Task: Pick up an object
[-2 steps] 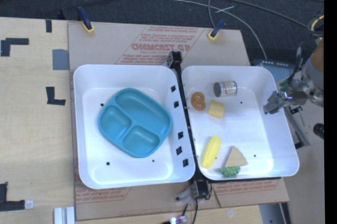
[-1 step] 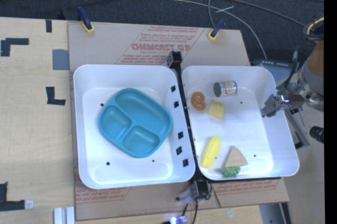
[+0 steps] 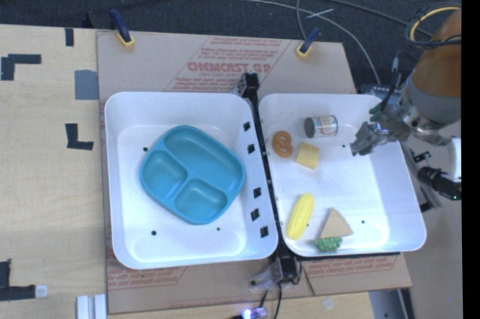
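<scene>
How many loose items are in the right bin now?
5: can at the far side, cookie, cheese block, corn and sandwich wedge at the near edge.

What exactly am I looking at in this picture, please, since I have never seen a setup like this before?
This is one photo from a camera fixed above a workbench, looking down at a slant. The grey machine with an orange band at the right edge is a robot arm, driven by a program. At its end is a claw for grasping things, and nothing is visibly held in it. It hangs over the right rim of the right bin. That bin holds a small can lying on its side, a round brown pretzel-like piece, a pale yellow block, a yellow corn cob and a tan wedge with a bit of green beside it; they look like toy food. The left bin holds a blue divided plate. The arm's job is to pick up an object.
</scene>
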`<state>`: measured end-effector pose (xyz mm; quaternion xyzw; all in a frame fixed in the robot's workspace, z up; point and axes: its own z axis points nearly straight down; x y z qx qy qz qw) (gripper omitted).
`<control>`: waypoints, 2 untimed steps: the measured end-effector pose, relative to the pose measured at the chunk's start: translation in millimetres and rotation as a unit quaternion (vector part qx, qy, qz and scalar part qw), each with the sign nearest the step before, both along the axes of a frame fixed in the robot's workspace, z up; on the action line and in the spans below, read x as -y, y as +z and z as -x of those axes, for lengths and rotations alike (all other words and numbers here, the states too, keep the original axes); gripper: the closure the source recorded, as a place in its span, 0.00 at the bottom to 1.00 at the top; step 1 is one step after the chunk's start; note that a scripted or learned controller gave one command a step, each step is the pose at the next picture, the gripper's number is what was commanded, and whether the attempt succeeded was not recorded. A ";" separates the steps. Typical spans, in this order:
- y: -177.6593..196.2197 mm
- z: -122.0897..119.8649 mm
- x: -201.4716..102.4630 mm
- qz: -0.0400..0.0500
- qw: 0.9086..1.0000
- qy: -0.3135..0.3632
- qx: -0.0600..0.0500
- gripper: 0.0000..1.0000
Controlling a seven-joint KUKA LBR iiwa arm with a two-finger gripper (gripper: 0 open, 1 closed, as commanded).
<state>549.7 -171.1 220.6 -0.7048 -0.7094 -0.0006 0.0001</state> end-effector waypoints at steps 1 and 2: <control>8.1 -19.6 -58.0 0.000 1.000 0.001 0.000 1.00; -3.6 -32.6 -109.0 0.000 1.000 0.000 -0.001 1.00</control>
